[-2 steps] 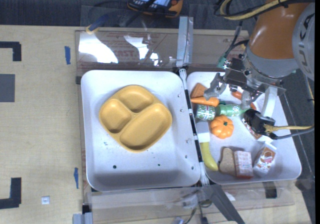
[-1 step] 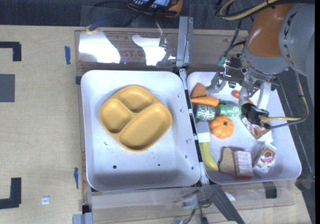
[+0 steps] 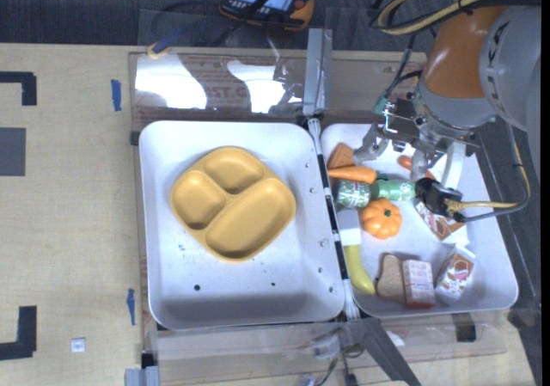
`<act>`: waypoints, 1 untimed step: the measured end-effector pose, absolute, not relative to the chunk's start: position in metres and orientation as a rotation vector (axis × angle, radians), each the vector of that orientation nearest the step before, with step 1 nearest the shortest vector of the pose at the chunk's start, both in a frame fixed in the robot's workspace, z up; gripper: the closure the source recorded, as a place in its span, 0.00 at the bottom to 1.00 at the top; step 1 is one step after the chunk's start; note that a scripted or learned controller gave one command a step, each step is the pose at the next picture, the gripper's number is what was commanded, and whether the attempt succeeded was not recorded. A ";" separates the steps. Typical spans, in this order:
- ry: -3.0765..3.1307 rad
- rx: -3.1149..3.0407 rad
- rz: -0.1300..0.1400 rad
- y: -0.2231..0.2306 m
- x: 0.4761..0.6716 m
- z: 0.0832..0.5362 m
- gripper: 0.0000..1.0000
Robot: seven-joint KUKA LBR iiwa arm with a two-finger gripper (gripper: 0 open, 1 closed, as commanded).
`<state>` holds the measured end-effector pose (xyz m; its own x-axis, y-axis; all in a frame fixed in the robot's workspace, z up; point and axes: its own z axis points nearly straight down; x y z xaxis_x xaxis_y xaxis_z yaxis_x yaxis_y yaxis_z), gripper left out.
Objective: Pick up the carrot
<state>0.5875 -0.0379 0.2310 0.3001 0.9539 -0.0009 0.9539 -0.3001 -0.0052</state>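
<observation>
We are finding the right bin crowded beneath the gripper. Directly below the gripper a green bottle is lying on its side, with a small orange pumpkin just beyond it. Further from the gripper a banana is resting along the bin's left wall, beside a brown slice of bread and two small packets. A cable is trailing from the wrist over another packet. Well to the gripper's left, a yellow divided plate is sitting in the left bin.

The carrot is lying on its side just below and left of the gripper, touching the bottle. We cannot tell how the gripper is set; nothing is showing in its grasp.
</observation>
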 end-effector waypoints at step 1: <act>-1.812 -2.567 0.001 -0.041 0.627 0.264 0.00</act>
